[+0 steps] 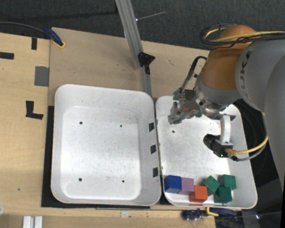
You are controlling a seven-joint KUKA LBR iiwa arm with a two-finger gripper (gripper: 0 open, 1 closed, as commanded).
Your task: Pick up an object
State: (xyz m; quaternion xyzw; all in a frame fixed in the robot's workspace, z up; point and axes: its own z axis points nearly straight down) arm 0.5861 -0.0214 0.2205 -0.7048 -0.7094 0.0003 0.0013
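Several small blocks lie along the near edge of the right bin: a blue cube, a purple cube, an orange cube and three green blocks. My gripper hangs over the far left part of this bin, close to the wall shared with the left bin. It is well apart from the blocks, and I see nothing in it.
The left bin sits beside the right one. A grey metal pole slants down to the bins' far shared corner. A black cable end hangs from the arm over the right bin.
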